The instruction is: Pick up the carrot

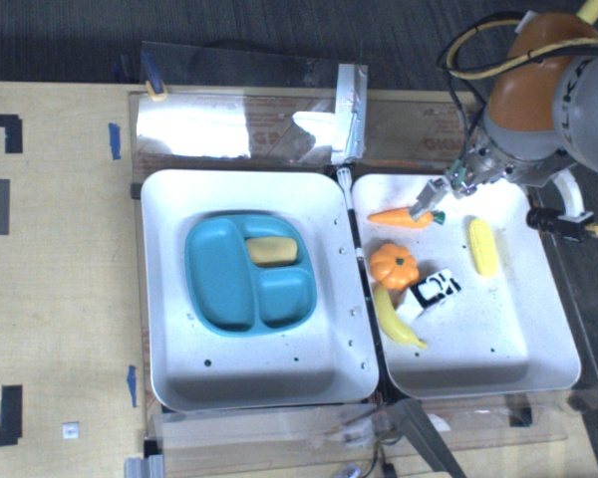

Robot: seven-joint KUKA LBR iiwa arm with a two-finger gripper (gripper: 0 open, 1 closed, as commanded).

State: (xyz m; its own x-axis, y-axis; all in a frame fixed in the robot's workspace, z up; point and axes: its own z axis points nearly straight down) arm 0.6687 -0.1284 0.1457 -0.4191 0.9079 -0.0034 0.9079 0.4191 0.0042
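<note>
The gripper (431, 199) reached into the upper left part of the right bin (538, 361), its jaws angled down and leftward; how far they stood open could not be told, since the tips merged with the carrot's green end. The carrot (399, 218) was orange and tapered, lying flat and nearly level, its point toward the left bin (169, 357) and its stubby green top toward the right. Its thick end lay right at the jaws, touching or just under them. Below it sat a small orange pumpkin (394, 265), a banana (397, 322), a black-and-white block (437, 289) and, to the right, a yellow corn cob (483, 246).
</note>
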